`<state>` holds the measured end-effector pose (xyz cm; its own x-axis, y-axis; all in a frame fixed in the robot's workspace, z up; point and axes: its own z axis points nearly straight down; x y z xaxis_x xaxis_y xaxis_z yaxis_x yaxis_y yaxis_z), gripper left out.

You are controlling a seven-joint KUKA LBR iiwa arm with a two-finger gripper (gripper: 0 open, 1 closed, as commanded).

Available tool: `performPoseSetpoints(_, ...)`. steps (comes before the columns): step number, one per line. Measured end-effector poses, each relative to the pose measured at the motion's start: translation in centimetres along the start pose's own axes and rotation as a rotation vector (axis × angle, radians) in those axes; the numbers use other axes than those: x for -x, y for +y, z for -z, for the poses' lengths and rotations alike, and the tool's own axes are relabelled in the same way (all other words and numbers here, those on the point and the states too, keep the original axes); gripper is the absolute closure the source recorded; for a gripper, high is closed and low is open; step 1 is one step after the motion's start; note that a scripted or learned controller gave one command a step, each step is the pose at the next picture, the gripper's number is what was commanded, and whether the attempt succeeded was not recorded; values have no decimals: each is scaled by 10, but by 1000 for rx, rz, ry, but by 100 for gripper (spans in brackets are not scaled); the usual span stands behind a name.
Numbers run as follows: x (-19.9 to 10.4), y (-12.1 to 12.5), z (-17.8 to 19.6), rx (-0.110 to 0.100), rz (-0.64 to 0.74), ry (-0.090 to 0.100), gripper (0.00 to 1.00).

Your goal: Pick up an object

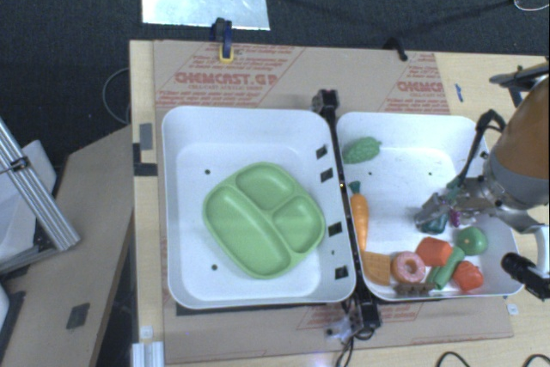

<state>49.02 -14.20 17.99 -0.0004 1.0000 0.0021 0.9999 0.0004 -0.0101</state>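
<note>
— While I line up on the right bin [404, 159], what's nearest the gripper [432, 217]?

— A dark teal piece [434, 223] lies right under its tip, beside the green ball [471, 240] and the red tomato [433, 251]. I can't tell whether the fingers are spread or closed; they blur into the toy.

— So which step is this?

— I'd call it the reach, with nothing lifted yet. Next I'd want a clean drop over one piece, then a close and a lift.

— And elsewhere?

— The carrot [359, 217] lies by the divider, the doughnut [408, 267] near the front wall, and the green tray [263, 219] sits in the left bin [185, 142].
</note>
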Motion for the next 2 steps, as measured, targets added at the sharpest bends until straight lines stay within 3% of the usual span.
performPoseSetpoints(1, 0, 3, 5, 11, 3, -3, 0)
performPoseSetpoints(2, -3, 5, -57, 8, 1, -1, 0)
